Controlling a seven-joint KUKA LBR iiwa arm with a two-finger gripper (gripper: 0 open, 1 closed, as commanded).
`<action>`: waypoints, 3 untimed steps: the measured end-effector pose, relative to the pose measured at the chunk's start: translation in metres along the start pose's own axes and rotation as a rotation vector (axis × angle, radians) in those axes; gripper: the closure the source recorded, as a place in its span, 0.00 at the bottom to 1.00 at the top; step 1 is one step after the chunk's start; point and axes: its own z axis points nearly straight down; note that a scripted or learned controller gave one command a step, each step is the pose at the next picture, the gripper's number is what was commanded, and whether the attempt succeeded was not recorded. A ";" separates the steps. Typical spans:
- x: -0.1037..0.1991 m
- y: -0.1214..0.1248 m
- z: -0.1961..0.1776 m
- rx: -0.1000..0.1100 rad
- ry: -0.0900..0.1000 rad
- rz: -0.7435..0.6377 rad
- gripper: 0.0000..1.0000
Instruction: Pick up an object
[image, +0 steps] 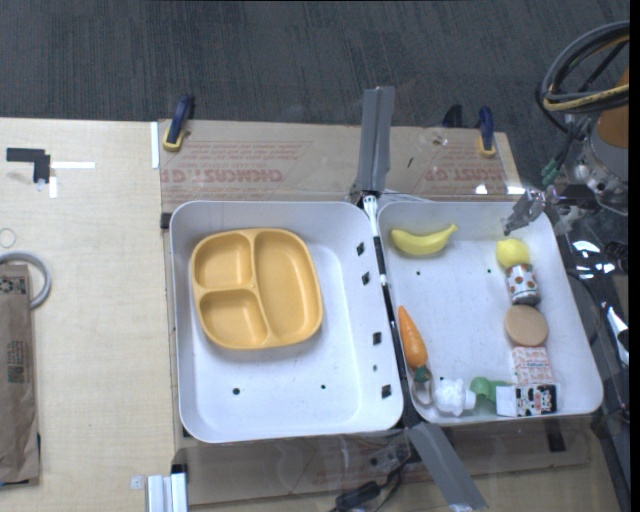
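Two white bins sit side by side on the bench. The left bin (200, 400) bears a yellow divided plate (257, 288) lying flat toward its far left; the right bin (455, 300) carries all the small things, so any pick must come from there. A banana (422, 239) lies near the far wall, well apart from the rest and with bare floor around it, which makes it an easy target in my judgement. A carrot (412, 338) lies along the left wall, close against the divider, where fingers would have little room on that side. Down the right side runs a crowded column: a lemon (512, 251), then a small can (523, 284) just beside it, a brown disc (526, 326) nearer, and a printed carton (533, 366) nearer still. In the near corner a white lump (452, 397), a green piece (487, 386) and a small box (528, 400) sit almost touching. The gripper (522, 212) hangs at the far right corner of the right bin, just beyond the lemon, reached in from the right; it is small and dark against the rim, so I cannot tell how its tool is set, and nothing can be seen in it. Its place suggests the lemon or the can is the likely aim. Those two crowd each other, so a descent there risks nudging one while closing on the other.
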 end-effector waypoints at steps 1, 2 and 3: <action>0.093 -0.002 0.112 -0.001 0.000 -0.095 0.00; 0.101 0.020 0.111 -0.003 -0.001 -0.123 0.00; 0.100 0.020 0.101 -0.005 -0.003 -0.124 1.00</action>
